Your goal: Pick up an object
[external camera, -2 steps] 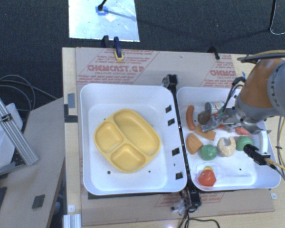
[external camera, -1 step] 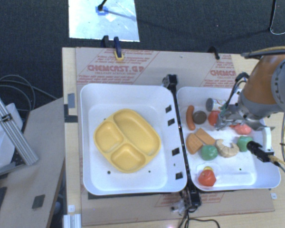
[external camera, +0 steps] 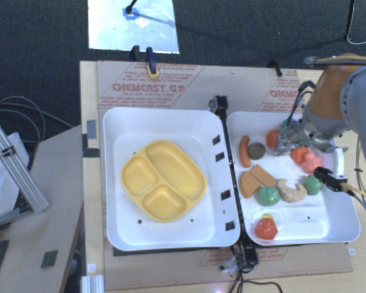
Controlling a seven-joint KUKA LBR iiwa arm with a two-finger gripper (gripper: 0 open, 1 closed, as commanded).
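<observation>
The tool (external camera: 285, 140) hangs low over the upper part of the right bin (external camera: 341, 221), under the grey arm (external camera: 360, 99) with its orange band; whether it is open or closed cannot be told, and nothing can be seen held in it. It sits just beside a small red-orange piece (external camera: 272, 139) on its left and an orange-and-pink lump (external camera: 306, 158) on its right, seeming to touch or nearly touch both. Further left lies a reddish-brown sausage (external camera: 244, 151), its long axis running up and down the view, with a dark brown round piece (external camera: 256, 151) touching it. Below these lie tan cracker-like slabs (external camera: 256, 180), tilted on a diagonal, then a green ball (external camera: 268, 195), a beige knobbly piece (external camera: 291, 191) and a smaller green piece (external camera: 313, 184). Near the bin's front edge stands a red piece on a yellow base (external camera: 266, 227). The left bin (external camera: 128, 124) holds a yellow three-compartment tray (external camera: 163, 179), its long axis diagonal. Both bins rest on the bench (external camera: 152, 81).
</observation>
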